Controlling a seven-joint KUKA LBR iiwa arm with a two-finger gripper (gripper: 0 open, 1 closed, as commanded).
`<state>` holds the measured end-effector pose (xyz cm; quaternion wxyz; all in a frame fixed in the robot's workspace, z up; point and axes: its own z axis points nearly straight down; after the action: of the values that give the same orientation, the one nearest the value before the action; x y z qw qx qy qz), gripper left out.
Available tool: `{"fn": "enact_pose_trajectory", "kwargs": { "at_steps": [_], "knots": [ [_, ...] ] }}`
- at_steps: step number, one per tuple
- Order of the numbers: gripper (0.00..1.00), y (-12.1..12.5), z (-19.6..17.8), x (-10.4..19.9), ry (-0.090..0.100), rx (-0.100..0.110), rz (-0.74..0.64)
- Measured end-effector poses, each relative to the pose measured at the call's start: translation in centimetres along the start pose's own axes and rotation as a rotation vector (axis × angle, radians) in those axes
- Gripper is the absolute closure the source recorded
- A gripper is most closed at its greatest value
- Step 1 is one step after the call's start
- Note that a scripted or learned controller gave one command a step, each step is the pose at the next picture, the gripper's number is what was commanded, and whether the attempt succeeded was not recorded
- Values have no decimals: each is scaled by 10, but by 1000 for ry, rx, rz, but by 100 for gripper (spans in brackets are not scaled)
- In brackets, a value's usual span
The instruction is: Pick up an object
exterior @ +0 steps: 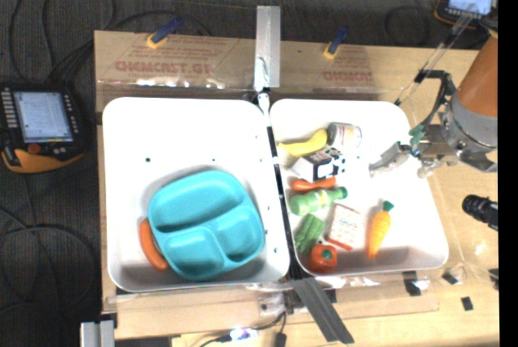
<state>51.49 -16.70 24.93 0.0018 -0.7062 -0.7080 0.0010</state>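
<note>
The right bin (405, 120) holds several toy foods: a yellow banana (303, 145), a small can (345, 133), a white and black cube (324, 167), an orange and green piece (312, 185), a green vegetable (307, 230), a red tomato (324, 258), a white and red box (346, 226) and a carrot (378, 229). My gripper (407, 164) hangs over the right side of this bin, above and right of the carrot. Its fingers are spread and open, with nothing between them.
The left bin (137, 127) holds a blue divided plate (207, 222) with an orange sausage (150, 245) tucked against its left edge. A metal divider bar (268, 46) stands behind the two bins. A tablet (39, 120) lies off the bench at far left.
</note>
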Motion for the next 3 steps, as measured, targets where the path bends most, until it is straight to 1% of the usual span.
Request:
{"fn": "enact_pose_trajectory", "kwargs": {
  "at_steps": [1, 2, 3],
  "knots": [
    [0, -25, 149, -5, -4, -14, -157],
    [100, -23, 138, -1, 0, -18, -160],
    [100, 14, 57, 30, -2, 0, -58]
  ]
}}
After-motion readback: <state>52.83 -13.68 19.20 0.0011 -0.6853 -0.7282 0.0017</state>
